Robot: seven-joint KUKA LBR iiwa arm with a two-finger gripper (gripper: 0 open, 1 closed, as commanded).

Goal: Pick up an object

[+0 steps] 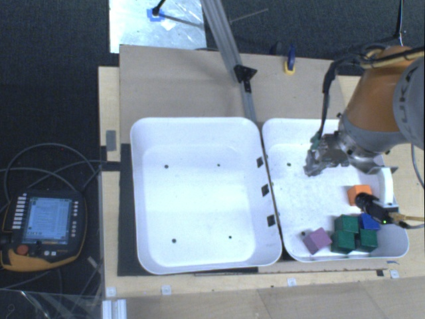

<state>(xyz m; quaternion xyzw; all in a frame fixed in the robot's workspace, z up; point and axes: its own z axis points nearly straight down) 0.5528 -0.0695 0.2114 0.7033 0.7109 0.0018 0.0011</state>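
The arm (385, 98) is reaching in over the right bin (292, 241), its bulk running off the picture's edge, and the gripper (317, 161) is hanging over that bin's far half, nothing showing between its fingers; whether they are apart or together, I cannot tell, it is a dark blur. The blocks are sitting in the right bin's near corner: an orange one (359, 193), partly covered by a black fitting (373, 209); a blue one (369, 222); green ones (346, 234) crowding together, their edges hard to separate; and a purple one (317, 240) just beside them. The left bin (199, 191) is touching the right bin's side. Both are resting on a tan bench (179, 78), dark carpet (53, 45) around it. A pendant (43, 230) is lying well left of the right bin, on the carpet.
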